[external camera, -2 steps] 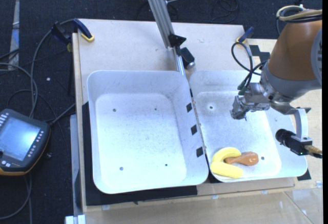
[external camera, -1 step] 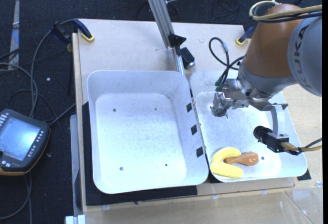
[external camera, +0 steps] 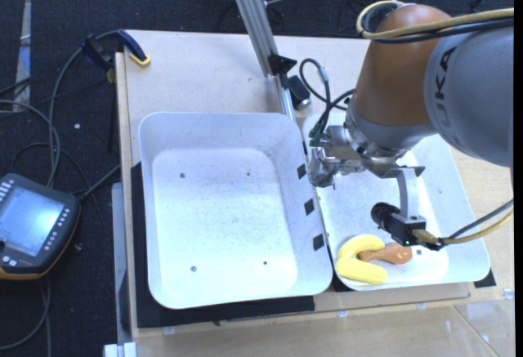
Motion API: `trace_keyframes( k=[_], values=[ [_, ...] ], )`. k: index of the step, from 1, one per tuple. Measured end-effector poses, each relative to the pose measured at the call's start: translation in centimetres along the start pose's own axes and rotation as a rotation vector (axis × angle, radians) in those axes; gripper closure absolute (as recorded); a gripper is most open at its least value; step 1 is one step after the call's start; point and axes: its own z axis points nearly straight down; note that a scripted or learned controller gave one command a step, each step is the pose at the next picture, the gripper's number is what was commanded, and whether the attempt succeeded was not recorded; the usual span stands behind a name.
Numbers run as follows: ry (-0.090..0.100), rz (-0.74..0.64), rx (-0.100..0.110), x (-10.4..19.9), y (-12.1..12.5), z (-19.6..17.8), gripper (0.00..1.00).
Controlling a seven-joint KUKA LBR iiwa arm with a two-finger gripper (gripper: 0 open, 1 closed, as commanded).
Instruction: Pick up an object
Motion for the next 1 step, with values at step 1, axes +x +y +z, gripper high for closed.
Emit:
trace_keyframes(
  k=[1],
  values=[
    [0.000, 0.000, 0.000, 5.98, 0.44, 0.18, 1.00]
  ],
)
